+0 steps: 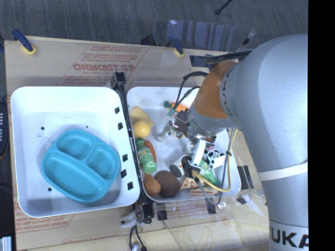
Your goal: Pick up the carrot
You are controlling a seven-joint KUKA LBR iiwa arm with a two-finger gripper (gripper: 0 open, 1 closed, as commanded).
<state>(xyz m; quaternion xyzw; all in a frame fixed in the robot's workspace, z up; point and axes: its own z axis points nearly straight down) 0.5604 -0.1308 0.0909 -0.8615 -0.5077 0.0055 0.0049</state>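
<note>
Board under bins reads "CHEMCAST GP"; arm [277,114] base shows "UKA". Left bin [31,103] holds a blue tray [79,164]. Right bin [157,95] holds lemons [141,123], green bottle [147,161], brown ball [167,183]. Carrot [151,149] lies by the left wall, long axis running top-left to bottom-right. Gripper [175,127] low in right bin, apart from carrot; jaw state cannot be told.

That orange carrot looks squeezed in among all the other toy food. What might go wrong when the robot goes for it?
1. The carrot lies tight against a green item and near the yellow pieces, so the gripper might nudge or catch a neighbour instead.
2. It sits near the bin's left wall, leaving little room for a finger on that side.
3. The loose cables hang over items at the bin's right and may snag.
</note>
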